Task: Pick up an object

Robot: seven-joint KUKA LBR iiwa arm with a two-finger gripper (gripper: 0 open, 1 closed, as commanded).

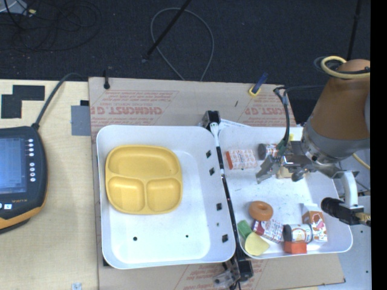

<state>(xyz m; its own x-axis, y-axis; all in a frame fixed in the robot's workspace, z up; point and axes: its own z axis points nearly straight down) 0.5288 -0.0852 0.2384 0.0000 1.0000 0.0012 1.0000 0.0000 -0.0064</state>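
Note:
My gripper [271,173] hangs over the upper middle of the right bin [331,193], open, with only bin floor showing between its fingers. A small red-and-white carton [240,159] lies just to its left, apart from it. Lower in the same bin a brown donut [261,210] sits in front of a cluster: a green piece [243,228], a yellow piece [257,244], a red-and-white packet [269,229], a small can [300,232], a red block [295,247] and an orange-and-white carton [316,225].
The left bin [121,246] holds a yellow divided plate [144,179]. A black-clipped ridge [219,180] separates the two bins. The arm's grey and orange body [341,107] covers the right bin's far right corner. A teach pendant [18,168] lies at far left.

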